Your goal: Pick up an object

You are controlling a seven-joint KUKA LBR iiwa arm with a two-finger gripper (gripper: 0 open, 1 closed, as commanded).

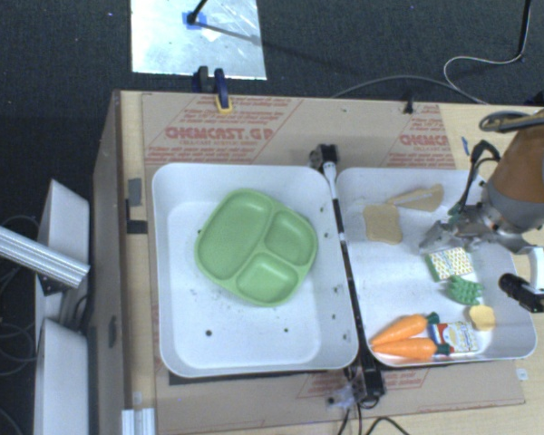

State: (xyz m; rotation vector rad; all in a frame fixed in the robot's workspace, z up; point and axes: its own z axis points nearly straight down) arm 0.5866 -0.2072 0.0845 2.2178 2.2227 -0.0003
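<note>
Green divided plate (257,246), one; two carrots (406,337); two bins (177,270); the gripper (446,232) has narrow, empty fingers.

The arm (526,184) is grey with an orange band; a black cable (478,166) runs alongside; the end effector (446,232) is metallic grey.

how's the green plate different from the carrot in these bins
The green plate is pale green, while the carrot is orange. The plate is broad and flat with three compartments; the carrot is slim, tapered and far smaller. The plate lies alone mid-way in the left bin, while the carrot sits at the near edge of the right bin, among other small items. Both rest flat in a white bin.
</note>
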